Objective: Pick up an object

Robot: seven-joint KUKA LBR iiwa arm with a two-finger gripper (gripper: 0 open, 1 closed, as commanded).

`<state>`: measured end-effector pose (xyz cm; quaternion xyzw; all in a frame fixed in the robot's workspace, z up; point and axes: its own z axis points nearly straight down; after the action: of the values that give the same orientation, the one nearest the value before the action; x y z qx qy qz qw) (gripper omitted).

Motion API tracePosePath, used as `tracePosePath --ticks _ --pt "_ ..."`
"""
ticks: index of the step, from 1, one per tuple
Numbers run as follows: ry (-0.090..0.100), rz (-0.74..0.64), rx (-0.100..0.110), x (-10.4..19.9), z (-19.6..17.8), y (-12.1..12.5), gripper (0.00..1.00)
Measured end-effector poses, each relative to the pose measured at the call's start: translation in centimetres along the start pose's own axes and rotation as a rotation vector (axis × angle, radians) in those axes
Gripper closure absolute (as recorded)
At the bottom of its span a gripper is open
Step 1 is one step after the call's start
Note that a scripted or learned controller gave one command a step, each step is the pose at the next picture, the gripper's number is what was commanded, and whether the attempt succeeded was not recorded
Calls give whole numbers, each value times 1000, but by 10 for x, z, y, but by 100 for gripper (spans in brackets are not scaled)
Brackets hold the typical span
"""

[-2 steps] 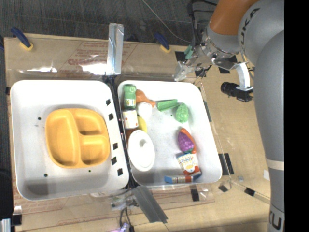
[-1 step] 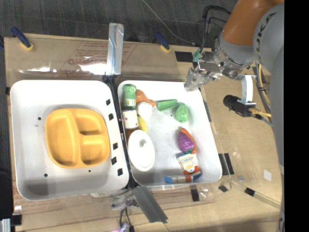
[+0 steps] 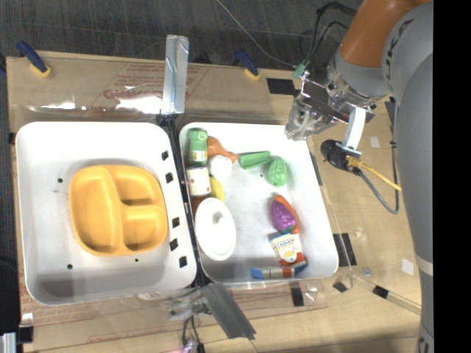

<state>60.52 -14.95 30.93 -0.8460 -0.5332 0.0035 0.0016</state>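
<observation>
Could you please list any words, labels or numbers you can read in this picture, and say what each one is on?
No text can be read.
Green-capped bottle: label too blurred.
Brown bottle: label too small to read.
Small pouch: printing is blurred.
Bench board: faint reddish printing, unreadable.
</observation>
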Motion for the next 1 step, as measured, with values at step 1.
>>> tracePosePath --ticks 1 --pt "1 370 0 -32 10 7 100"
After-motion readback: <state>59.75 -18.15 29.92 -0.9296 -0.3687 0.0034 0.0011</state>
